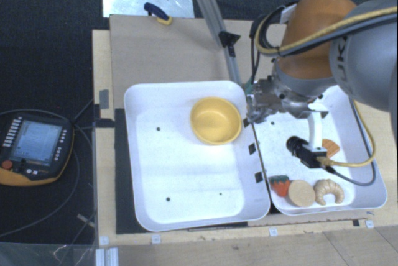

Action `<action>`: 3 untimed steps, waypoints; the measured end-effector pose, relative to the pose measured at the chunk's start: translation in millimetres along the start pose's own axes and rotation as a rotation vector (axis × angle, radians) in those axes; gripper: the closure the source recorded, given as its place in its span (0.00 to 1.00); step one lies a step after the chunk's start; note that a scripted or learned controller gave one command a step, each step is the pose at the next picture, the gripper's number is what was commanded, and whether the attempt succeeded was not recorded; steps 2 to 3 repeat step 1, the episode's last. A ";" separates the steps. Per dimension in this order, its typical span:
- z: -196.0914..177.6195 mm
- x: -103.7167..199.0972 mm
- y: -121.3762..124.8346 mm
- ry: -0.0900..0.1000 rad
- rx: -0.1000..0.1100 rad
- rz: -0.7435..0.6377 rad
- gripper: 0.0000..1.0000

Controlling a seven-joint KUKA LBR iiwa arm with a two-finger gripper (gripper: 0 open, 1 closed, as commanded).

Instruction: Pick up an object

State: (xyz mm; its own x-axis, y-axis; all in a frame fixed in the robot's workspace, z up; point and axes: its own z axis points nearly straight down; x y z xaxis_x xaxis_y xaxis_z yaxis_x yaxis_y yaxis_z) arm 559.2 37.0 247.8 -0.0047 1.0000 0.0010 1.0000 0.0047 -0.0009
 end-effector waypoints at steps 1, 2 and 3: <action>11.7 46.2 -13.2 0.000 -0.001 0.000 1.00; 11.7 46.2 -13.2 0.000 -0.001 0.000 1.00; 11.7 46.2 -13.2 0.000 -0.001 0.000 1.00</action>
